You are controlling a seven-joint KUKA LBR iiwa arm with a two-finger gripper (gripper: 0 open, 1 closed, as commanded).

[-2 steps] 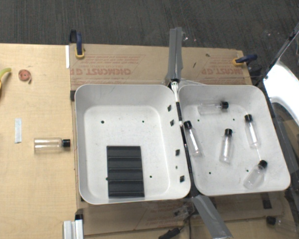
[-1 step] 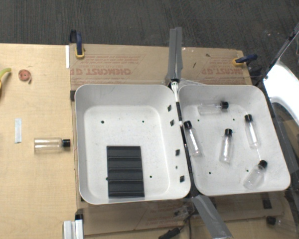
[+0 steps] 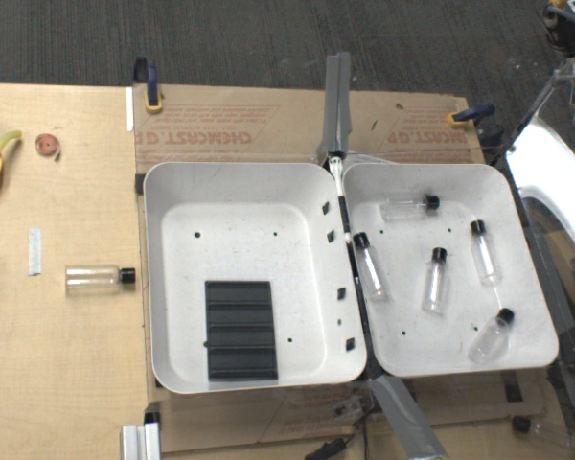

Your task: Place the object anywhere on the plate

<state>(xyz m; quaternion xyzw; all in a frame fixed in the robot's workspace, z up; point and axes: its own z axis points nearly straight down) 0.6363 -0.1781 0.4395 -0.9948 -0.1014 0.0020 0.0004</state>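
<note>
Vials, five, clear with black caps: nearest [image 3: 489, 336] at lower right of right bin [image 3: 517, 357], others scattered flat toward upper right. Dark ridged plate [image 3: 240, 330] lower centre in left bin [image 3: 163, 286], awaiting one. Jaws' state: cannot tell.

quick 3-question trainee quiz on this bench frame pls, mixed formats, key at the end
1. True or false: the dark ribbed plate lies in the left bin.
2. How many clear vials with black caps lie in the right bin?
3. Multiple choice: the vial on the bench outside the bins lies A) left of the left bin, B) between the bins, C) right of the right bin.

Key: 1 true; 2 five; 3 A.
</note>
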